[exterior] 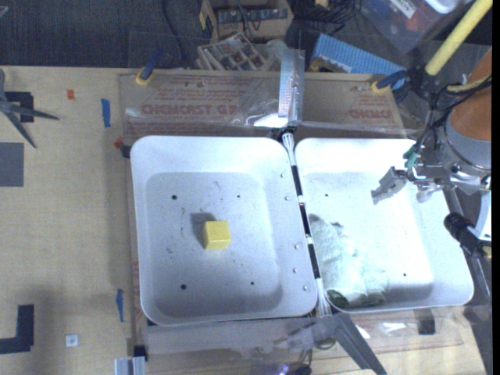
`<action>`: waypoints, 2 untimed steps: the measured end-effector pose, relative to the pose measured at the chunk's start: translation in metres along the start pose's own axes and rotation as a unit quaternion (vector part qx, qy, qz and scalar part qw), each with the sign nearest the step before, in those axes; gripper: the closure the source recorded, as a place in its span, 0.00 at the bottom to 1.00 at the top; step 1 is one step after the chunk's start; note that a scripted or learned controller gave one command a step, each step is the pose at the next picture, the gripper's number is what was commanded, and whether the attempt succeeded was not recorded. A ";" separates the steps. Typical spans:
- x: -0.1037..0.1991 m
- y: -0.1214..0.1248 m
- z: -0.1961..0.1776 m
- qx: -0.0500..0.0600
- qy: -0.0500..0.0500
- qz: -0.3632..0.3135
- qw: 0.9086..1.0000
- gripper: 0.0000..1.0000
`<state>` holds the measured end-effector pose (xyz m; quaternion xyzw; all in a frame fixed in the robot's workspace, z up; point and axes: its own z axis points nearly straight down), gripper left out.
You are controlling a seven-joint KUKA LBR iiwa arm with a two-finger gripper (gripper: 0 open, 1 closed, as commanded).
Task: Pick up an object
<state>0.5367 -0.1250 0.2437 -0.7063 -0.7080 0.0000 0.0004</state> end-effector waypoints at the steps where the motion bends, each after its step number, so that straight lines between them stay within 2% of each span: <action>1: -0.003 -0.046 0.151 -0.005 0.000 0.062 0.998 0.00; 2: -0.004 -0.045 0.140 -0.007 0.000 0.064 0.998 1.00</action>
